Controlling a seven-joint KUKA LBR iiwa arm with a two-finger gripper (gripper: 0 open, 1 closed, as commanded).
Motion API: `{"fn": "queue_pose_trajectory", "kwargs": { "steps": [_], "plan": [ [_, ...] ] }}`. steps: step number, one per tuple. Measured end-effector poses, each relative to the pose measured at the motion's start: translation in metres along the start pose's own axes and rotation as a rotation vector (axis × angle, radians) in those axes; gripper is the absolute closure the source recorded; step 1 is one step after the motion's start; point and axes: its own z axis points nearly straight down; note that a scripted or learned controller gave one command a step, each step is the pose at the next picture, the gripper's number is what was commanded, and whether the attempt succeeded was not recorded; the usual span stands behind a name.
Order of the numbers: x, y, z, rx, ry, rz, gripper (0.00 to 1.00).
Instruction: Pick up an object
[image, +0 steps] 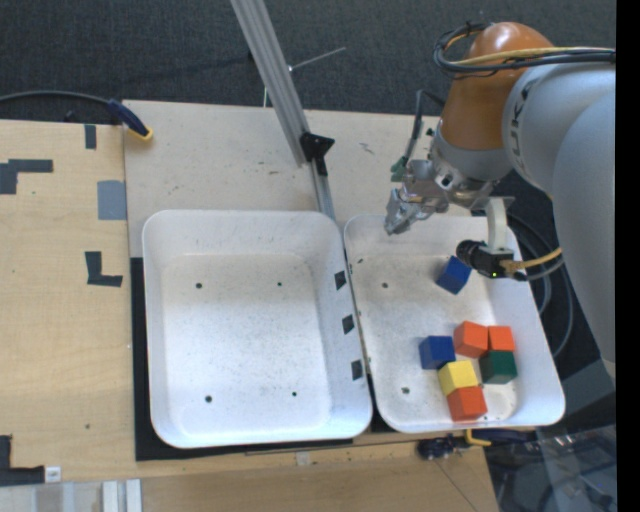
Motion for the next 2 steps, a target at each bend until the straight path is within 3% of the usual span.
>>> {"fn": "queue_pose_trajectory", "kwargs": {
  "steps": [2],
  "plan": [
    [0.114, -0.015, -0.024, 0.0, 0.0, -0.002, 1.0]
  ]
}}
